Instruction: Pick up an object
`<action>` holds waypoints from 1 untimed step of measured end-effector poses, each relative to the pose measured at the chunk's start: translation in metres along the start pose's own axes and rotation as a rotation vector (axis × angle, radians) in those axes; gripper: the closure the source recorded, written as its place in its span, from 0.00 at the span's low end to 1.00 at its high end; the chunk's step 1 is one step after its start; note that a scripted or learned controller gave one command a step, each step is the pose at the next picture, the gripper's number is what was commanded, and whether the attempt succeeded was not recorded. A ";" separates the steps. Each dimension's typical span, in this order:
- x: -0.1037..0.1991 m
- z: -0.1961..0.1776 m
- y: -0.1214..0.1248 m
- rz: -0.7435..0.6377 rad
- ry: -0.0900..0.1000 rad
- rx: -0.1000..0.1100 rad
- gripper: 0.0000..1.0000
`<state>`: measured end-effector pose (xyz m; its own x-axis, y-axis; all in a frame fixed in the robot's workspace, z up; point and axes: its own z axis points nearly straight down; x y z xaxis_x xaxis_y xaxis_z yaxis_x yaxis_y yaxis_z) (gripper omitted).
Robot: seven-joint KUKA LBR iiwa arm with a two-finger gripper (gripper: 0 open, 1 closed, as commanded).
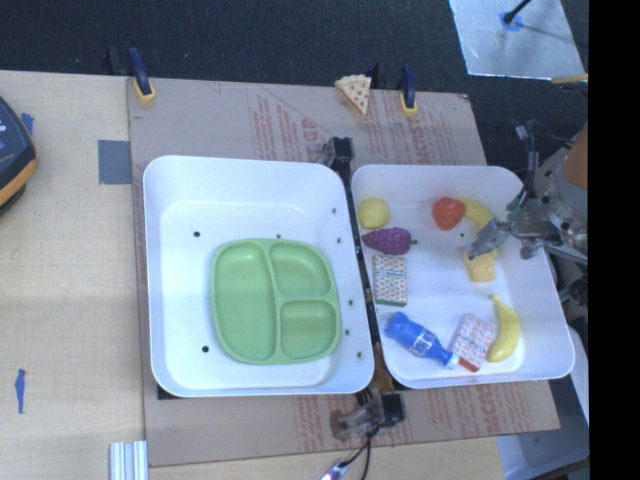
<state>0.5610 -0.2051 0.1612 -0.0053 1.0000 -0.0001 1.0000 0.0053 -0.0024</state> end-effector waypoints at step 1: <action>0.015 -0.006 0.053 0.001 0.000 -0.001 0.00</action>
<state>0.6137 -0.1902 0.1667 -0.0041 1.0000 0.0003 1.0000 0.0041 -0.0014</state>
